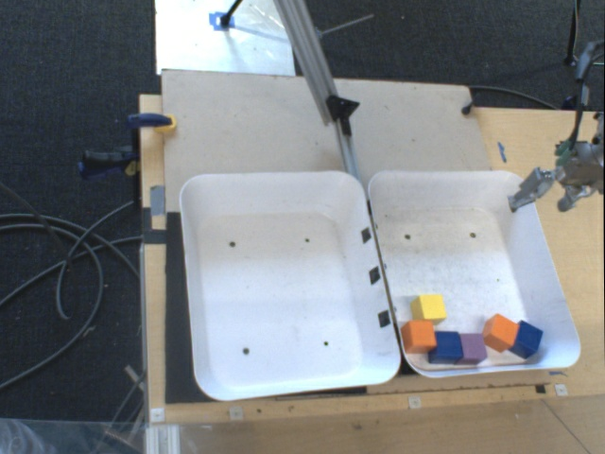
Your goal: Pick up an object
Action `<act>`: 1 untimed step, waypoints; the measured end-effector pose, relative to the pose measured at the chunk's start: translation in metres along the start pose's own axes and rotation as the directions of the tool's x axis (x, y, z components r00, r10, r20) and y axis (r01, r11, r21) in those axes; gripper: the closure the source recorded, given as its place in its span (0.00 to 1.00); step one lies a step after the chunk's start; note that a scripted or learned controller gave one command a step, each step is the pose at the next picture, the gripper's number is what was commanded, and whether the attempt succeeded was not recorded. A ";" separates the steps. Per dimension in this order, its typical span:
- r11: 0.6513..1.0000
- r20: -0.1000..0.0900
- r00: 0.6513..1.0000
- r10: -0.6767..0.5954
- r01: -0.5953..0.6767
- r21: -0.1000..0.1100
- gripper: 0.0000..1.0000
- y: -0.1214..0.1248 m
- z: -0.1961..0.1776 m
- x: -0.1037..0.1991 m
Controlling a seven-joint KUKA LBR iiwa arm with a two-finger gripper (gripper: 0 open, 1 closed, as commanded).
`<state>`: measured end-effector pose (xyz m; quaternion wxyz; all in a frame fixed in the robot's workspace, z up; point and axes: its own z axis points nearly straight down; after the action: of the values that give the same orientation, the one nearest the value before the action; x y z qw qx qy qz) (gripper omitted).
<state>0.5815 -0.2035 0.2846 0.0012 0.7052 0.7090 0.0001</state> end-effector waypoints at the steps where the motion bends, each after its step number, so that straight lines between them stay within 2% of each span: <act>1: 1.000 -0.004 1.000 0.002 -0.002 0.008 0.00 -0.044 0.185 0.040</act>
<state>0.5377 -0.1637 0.0994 -0.0032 0.7060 0.7082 -0.0012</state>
